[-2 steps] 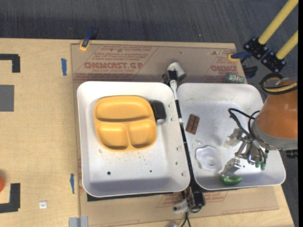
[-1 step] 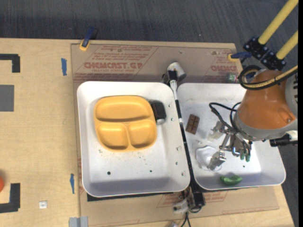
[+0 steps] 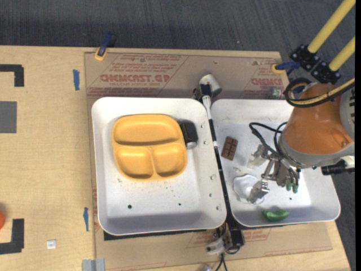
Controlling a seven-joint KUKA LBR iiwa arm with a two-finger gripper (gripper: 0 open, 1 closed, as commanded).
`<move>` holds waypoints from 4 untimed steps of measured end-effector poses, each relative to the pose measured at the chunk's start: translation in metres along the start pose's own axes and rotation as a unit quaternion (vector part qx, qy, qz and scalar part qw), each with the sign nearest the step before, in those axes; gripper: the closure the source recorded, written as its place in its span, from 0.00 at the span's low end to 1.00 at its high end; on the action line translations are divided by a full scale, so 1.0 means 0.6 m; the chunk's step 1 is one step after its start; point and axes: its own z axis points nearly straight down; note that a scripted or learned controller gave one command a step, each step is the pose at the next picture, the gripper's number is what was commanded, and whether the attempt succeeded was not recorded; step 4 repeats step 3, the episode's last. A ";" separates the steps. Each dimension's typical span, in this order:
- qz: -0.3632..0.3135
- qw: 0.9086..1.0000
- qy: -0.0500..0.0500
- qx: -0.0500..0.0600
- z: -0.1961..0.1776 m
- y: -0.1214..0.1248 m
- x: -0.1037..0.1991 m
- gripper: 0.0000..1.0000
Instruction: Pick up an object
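My gripper [image 3: 274, 180] hangs low over the middle of the right bin [image 3: 321, 208], below the orange band of the arm [image 3: 313, 130]. A crumpled clear plastic piece [image 3: 243, 186] lies just left of the gripper and looks to touch its lower left part. A small brown block [image 3: 229, 147] rests further up and left in the same bin. A green object [image 3: 275, 214] lies near the bin's front wall, below the gripper. I see nothing held.
The left bin [image 3: 107, 208] holds a yellow divided plate [image 3: 149, 145] with a small black object [image 3: 188, 133] at its right side. A black rail [image 3: 216, 151] divides the two bins. Cables [image 3: 265, 130] trail from the wrist across the right bin.
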 end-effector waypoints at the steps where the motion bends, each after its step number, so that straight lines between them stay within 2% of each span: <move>1: -0.156 0.988 0.000 0.000 -0.122 0.032 0.052 0.00; 2: -0.324 0.946 0.002 0.000 0.012 -0.007 0.019 0.00; 3: -0.378 0.926 -0.001 0.000 0.043 0.013 -0.045 0.00; 4: -0.378 0.926 -0.001 0.000 0.043 0.013 -0.045 0.00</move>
